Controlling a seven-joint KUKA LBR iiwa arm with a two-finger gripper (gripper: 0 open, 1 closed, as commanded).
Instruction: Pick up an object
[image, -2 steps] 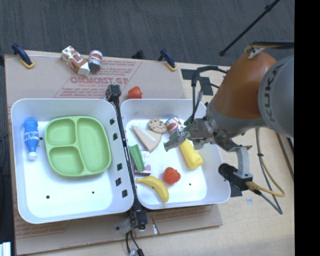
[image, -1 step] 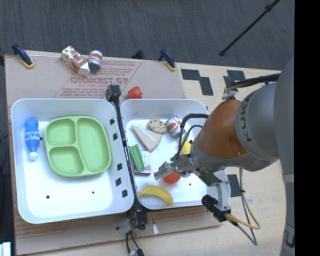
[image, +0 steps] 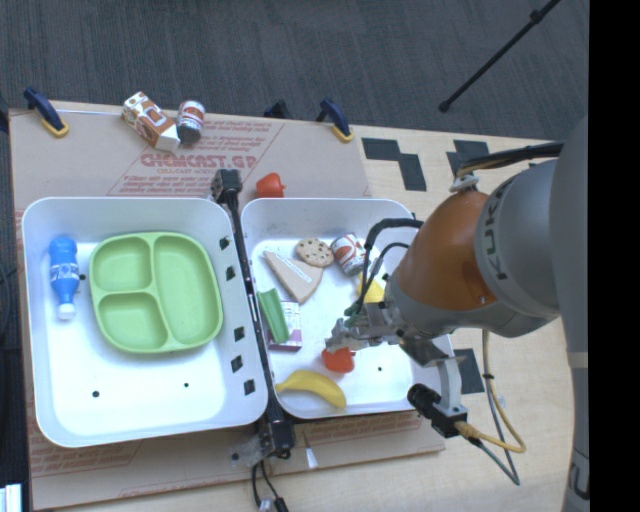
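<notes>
A: Starting nearest the camera, what lies in the right bin (image: 330, 212)?

B: A banana (image: 312, 389) rests along the front wall, at about 6 o'clock in that bin. Just past it, toward 5 o'clock, sits a small red object (image: 339, 360), perhaps a tomato or strawberry; I cannot tell which.

A: And the hand?

B: The hand (image: 352, 335) hangs right over that red object, at the end of the grey arm with its orange band (image: 450, 260) coming in from 3 o'clock. Its tips look to be at or just above the red piece, but whether they are spread or pressed together I cannot tell, and nothing shows clearly pinched between them.

A: What else is close by?

B: A green and pink packet (image: 279, 318) lies at 9 o'clock of the hand, near the bin's left wall. A yellow object (image: 372, 291) peeks out beside the arm. Farther back, a tan wedge (image: 293, 275), a cookie (image: 314, 251) and a small can (image: 347, 252) sit around 12 o'clock in the bin.

A: The left bin (image: 60, 400)?

B: It holds a green divided plate (image: 157, 290), and at 9 o'clock of the plate a blue bottle (image: 63, 272).

A: Farthest away?

B: On the tabletop (image: 300, 150) behind the bins, a red item (image: 269, 185), a second can (image: 190, 120) and a small carton (image: 148, 118), with blue clamps (image: 335, 117) at the board's far edge.
</notes>
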